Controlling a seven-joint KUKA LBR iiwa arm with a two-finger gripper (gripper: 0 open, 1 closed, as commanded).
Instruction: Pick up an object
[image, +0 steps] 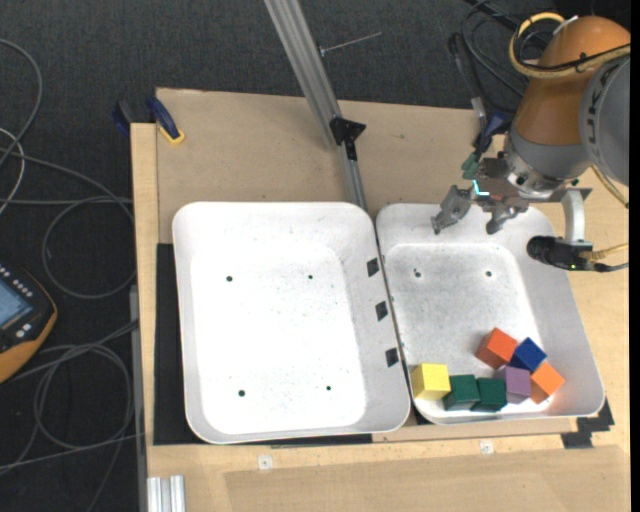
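Two white bins sit side by side on the bench; the left bin (270, 320) is bare, the right bin (450, 290) holds the blocks; the arm (565, 90) hangs over its far rim. The gripper (472, 215) has its fingers spread apart, gripping nothing; the blocks (495, 375), yellow, green, red-orange, blue, purple and orange, huddle in the near corner, well apart from it.

Both bins are white with a fine black speckle and a few dark dots, the left bin (270, 320) and the right bin (455, 290) alike. The blocks are bright: a yellow block (432, 379), two dark green blocks (476, 392), a purple block (518, 382), a blue block (529, 354), a red-orange block (495, 348) and a lighter orange block (547, 379). The bench (250, 150) is pale tan wood. The arm (570, 90) is orange up top with grey metal below, and the claw (470, 218) is grey.
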